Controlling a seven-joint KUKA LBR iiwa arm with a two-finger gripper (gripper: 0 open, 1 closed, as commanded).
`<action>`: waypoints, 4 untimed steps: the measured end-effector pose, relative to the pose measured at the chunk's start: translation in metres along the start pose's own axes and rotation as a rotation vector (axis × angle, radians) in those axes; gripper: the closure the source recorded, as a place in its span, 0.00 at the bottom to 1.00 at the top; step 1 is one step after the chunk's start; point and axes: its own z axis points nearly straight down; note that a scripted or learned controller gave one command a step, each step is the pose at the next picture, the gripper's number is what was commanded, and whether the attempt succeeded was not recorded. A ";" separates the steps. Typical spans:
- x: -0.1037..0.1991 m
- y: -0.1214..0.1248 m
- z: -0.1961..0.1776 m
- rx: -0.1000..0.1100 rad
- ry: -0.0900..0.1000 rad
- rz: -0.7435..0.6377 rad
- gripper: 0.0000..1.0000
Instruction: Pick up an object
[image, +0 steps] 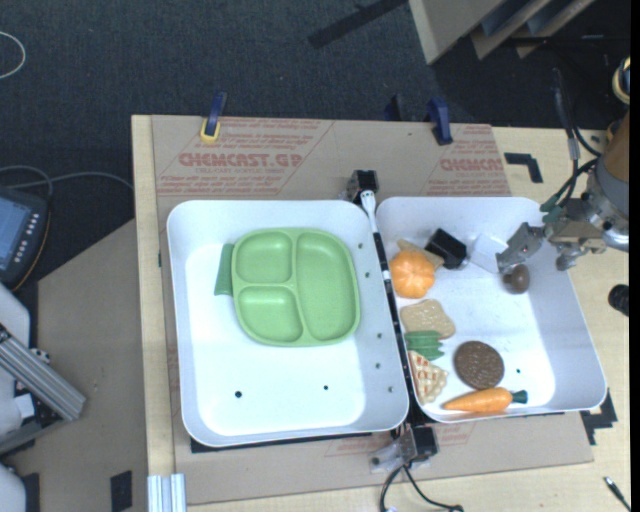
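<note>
My gripper (545, 247) hangs over the far right part of the right bin (560, 330), open, and I see nothing between its fingers (519, 244). A small brown ball (516, 279) lies just below the left finger. Further left in this bin are an orange fruit (413, 273), a black block (446, 247) and a tan cracker (428, 318). A green bean pod (425, 343), a waffle piece (428, 378), a round brown cookie (479, 364) and a carrot (483, 401) lie toward the front.
The left bin (200, 340) holds a green divided plate (295, 285). A ridge with clips (385, 300) separates the two bins. Both stand on a brown board (330, 150) held by clamps at the back. Bare white floor lies on the right bin's right side.
</note>
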 end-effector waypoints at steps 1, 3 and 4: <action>0.000 0.002 -0.007 -0.013 -0.003 -0.003 0.00; 0.005 -0.001 0.079 -0.007 0.000 -0.002 0.00; 0.001 -0.001 0.123 -0.007 0.000 -0.003 0.00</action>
